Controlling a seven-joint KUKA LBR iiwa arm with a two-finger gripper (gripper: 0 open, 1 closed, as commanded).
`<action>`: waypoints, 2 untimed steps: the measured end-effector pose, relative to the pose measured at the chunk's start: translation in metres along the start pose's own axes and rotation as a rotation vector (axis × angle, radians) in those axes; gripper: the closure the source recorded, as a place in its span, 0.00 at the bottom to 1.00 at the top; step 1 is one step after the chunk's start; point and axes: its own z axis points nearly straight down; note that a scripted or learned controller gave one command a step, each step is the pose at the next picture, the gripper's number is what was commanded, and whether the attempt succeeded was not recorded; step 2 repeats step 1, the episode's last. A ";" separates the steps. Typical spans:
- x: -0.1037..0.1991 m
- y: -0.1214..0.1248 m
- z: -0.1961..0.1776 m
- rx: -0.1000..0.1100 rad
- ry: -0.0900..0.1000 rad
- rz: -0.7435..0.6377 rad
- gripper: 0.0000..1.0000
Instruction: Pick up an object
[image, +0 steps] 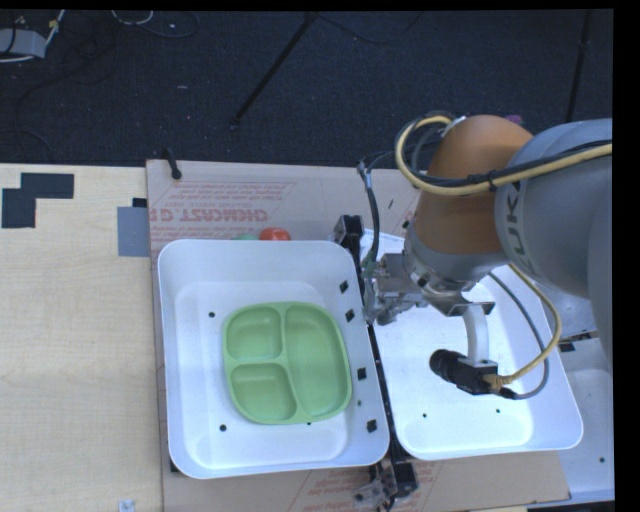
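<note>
A light green divided plate (286, 361) lies flat in the left white bin (190, 300). My gripper (385, 298) hangs below the orange-banded wrist, over the left edge of the right bin (480, 425), close to the divider between the two bins. It is to the right of the plate and apart from it. The wrist and its cables hide the gripper's tips and the bin floor under them.
A small red-orange object (274, 235) and a bit of green (245, 237) sit behind the left bin's far rim on the cardboard. A black cable connector (463, 371) hangs over the right bin. Black clips (352, 232) line the divider between the bins.
</note>
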 end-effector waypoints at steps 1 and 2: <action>0.061 -0.007 0.005 0.001 -0.001 0.000 1.00; 0.061 -0.007 0.005 0.001 -0.001 0.000 1.00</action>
